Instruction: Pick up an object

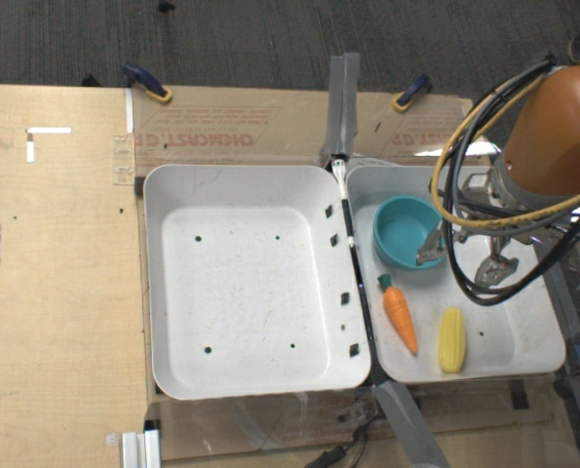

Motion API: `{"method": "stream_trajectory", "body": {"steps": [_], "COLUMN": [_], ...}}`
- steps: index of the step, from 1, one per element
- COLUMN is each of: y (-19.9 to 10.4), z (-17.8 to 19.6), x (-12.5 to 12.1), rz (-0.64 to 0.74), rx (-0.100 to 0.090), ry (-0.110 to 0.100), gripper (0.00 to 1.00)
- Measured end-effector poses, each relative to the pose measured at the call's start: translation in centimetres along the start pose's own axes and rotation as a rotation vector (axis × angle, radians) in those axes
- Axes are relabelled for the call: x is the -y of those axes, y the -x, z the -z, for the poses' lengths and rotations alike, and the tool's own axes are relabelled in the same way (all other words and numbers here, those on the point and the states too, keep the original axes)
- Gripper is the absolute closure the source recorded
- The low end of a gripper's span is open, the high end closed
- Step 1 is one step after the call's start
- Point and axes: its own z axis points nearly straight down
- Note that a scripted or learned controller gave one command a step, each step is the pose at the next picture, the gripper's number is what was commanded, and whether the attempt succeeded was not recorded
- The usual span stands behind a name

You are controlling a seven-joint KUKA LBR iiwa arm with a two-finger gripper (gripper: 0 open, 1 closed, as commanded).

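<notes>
Gripper (462, 262) hanging over the right bin (523, 359), fingers spread and grasping nothing, one fingertip touching the teal bowl (403, 234), toy carrot (399, 317) and corn cob (451, 339) lying nearer, left bin (173, 291) alongside

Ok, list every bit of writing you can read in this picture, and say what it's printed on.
"CHEMCAST GP": red print on the cardboard sheet behind the left bin, seen upside down and repeated; the exact letters are uncertain.
Smaller red print beside it: too blurred to read.
More red print behind the right bin: too blurred to read.
</notes>
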Motion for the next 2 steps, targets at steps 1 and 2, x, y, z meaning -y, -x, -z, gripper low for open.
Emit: {"method": "stream_trajectory", "body": {"steps": [1,2], "y": [-1.6,-2.7], "z": [-11.1,-11.1], "x": [-3.9,-6.2], "rz": [0.126,0.332], "rx": [-0.001,-0.001], "ry": [0.002,0.004], "gripper": [0.0,0.0]}}
